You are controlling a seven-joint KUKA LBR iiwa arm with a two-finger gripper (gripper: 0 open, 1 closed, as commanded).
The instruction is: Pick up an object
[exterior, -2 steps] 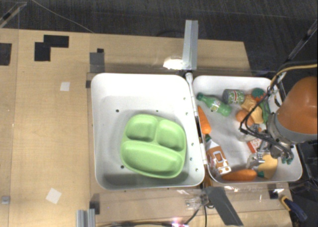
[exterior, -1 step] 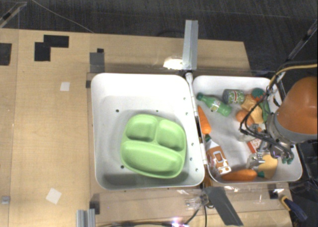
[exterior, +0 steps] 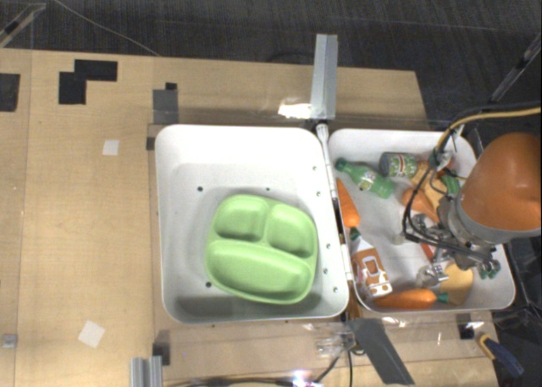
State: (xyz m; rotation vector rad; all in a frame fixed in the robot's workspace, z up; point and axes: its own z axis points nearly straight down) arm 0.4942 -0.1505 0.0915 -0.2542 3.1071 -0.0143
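A light wooden bench [exterior: 76, 233] stands against a dark carpet floor, and it carries two shallow white bins next to each other. The arm [exterior: 506, 182], grey with an orange band, reaches into the right bin [exterior: 483, 141] from the right side. Its gripper [exterior: 439, 270] is low in the front right part of this bin, under a bundle of cables; I cannot tell how it stands, because the wrist covers it.

Just beside the gripper lies a pale yellow object [exterior: 460, 284], and in front of it, along the near wall, an orange carrot-shaped toy [exterior: 405, 298]. To the left of it there is a small carton [exterior: 369, 268] with an orange and white label; the writing is too small to read. A second orange carrot [exterior: 346, 201] lies along the left wall. At the back there are a green bottle [exterior: 366, 178] and a dark can [exterior: 404, 163] with a green label, also not readable.

The left bin [exterior: 182, 165] holds a green divided tray [exterior: 262, 247] with three compartments. Black square marks [exterior: 85, 80] are on the bench at the far left.
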